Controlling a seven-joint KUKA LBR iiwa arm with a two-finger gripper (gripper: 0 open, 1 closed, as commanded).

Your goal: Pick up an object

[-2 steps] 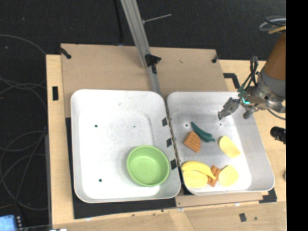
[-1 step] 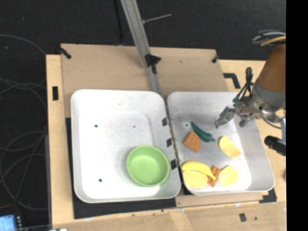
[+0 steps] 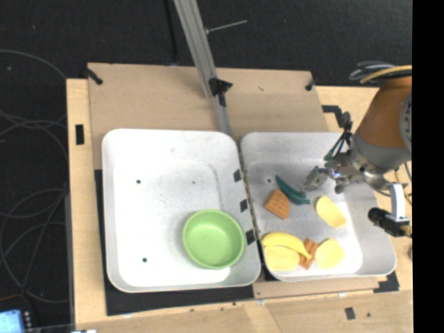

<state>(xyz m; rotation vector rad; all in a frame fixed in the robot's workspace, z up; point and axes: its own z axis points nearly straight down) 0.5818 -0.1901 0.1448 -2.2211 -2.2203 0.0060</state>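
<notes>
Left bin (image 3: pixel 139 158): white, faint grey speckle, few dark dots. Bowl (image 3: pixel 213 238) near its front right corner: light green. Right bin (image 3: pixel 277 151): white. Waffle (image 3: pixel 277 204): orange, grid pattern. Pepper (image 3: pixel 291 191): dark teal-green. Lemon (image 3: pixel 331 211): yellow. Banana (image 3: pixel 281 241) at front edge: yellow. Carrot (image 3: pixel 308 250): orange. Arm (image 3: pixel 388 120): orange band, grey below. Desk (image 3: pixel 263 92): tan. Floor (image 3: pixel 41 33): black.

One fixed camera above the bench (image 3: pixel 173 103), slanted down over both white bins (image 3: pixel 139 158).
</notes>
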